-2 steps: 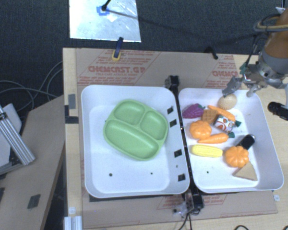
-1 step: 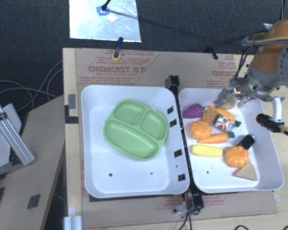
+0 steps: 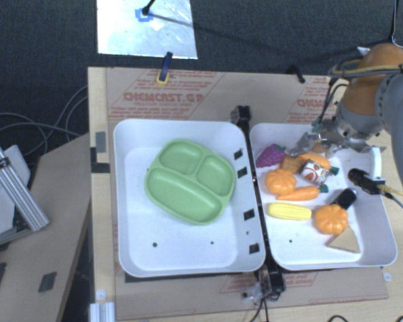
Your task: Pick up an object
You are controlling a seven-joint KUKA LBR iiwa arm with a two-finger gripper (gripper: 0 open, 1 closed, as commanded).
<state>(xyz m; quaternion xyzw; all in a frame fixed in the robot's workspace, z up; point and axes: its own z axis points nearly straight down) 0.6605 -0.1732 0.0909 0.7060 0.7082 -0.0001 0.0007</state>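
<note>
Jaws (image 3: 307, 141), state not discernible, are seen just at twelve o'clock of what is probably a toy can (image 3: 314, 169).

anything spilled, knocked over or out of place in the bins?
Nothing stands out. The green divided plate lies flat in the left bin. The toy food, including the corn, carrot and pumpkin, sits loosely inside the right bin.

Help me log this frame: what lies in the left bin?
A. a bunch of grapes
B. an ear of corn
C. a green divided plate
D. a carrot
C: the green divided plate lies alone in the left bin; the play food lies in the right bin.
</note>
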